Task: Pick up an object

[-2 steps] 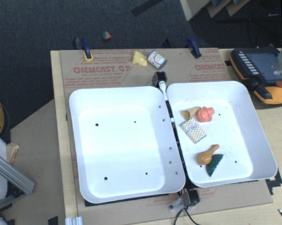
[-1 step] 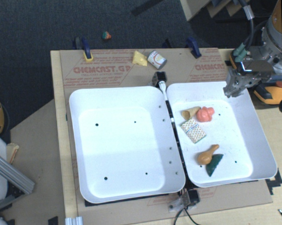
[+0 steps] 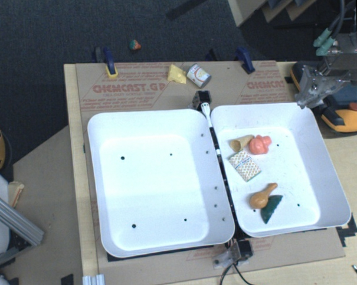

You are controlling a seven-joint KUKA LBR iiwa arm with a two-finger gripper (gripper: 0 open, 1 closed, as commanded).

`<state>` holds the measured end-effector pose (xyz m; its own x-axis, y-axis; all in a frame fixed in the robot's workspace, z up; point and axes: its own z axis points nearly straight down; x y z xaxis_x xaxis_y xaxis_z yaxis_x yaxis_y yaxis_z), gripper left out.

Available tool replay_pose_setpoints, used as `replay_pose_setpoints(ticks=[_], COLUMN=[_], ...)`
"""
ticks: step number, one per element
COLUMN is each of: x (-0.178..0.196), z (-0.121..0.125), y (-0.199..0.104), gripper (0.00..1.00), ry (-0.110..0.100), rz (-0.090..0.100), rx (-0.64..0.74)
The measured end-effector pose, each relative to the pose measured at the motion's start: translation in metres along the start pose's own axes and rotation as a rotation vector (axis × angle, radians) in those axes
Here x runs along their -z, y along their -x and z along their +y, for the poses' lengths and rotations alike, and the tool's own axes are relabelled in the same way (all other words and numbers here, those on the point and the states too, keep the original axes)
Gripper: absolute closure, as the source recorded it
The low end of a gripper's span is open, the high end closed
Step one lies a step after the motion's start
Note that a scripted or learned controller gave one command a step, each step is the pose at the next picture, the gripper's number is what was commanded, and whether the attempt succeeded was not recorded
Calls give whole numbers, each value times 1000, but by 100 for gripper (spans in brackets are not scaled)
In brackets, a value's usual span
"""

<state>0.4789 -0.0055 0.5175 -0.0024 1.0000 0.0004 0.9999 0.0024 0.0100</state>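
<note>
Above the right bin's point(image 3: 321, 162) far corner, end effector point(image 3: 311, 95) hovering, grip state unclear, pink toy point(image 3: 260, 145), patterned packet point(image 3: 245, 165) below.

Five objects point(image 3: 254, 172) (right bin point(image 3: 321, 162))

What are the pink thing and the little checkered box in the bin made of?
The pink thing looks like soft rubber or plastic: rounded, lumpy, evenly coloured and matte. It could be a toy, but its shape is too blurred to tell. The checkered box looks like printed cardboard: flat faces, straight edges and a fine pattern. Both lie in the right bin, which looks like smooth white plastic.
</note>
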Motion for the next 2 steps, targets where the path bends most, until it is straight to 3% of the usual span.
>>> replay_pose_setpoints(ticks=[1, 2], x=[-106, 26], z=[-1, 1], y=[-54, -88], gripper=[100, 100], ry=[-22, 8], rz=[-1, 4], rx=[4, 3])
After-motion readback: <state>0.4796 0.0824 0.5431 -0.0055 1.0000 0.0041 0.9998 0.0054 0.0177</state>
